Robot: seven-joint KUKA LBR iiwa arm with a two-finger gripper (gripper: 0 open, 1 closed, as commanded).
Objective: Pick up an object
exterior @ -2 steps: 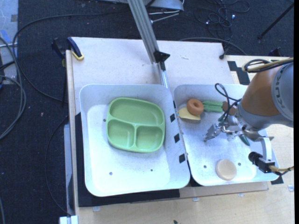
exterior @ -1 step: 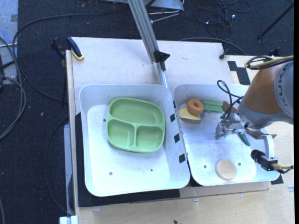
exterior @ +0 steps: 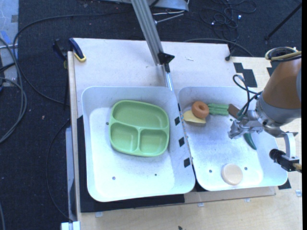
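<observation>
White plastic makes up both shallow bins on the bench, and the right bin (exterior: 211, 174) is where the work is going on. Taking that bin as the landmark, the camera view shows the gripper (exterior: 238, 127) low over its right half, reaching in past the bin's right wall, with the grey arm (exterior: 280, 97) and its orange band rising above that wall.

Nothing looks picked yet. Every object I can make out lies on the bin floor: a brown doughnut-shaped piece (exterior: 200, 110) near the bin's upper left, resting against a pale yellow wedge (exterior: 194, 119) just below it; a light green piece (exterior: 218, 110) stretching from the doughnut toward the gripper; a small brown block (exterior: 233, 110) at that green piece's far end, just above the fingers; a dark green strip (exterior: 251, 140) close to the bin's right wall, right beside the gripper's lower side; and a cream disc (exterior: 232, 174) near the bin's front edge, well apart from the gripper. The left bin (exterior: 96, 176) carries a green divided tray (exterior: 140, 127) and plays no part for now.

So the task seems to stand at the approach or closing step, with the lift wholly left to do.

As to the fingers, they read as a small metal tangle against the bin floor; I cannot tell how wide they stand, nor whether they touch the dark green strip or the brown block. No object is seen between them.
</observation>
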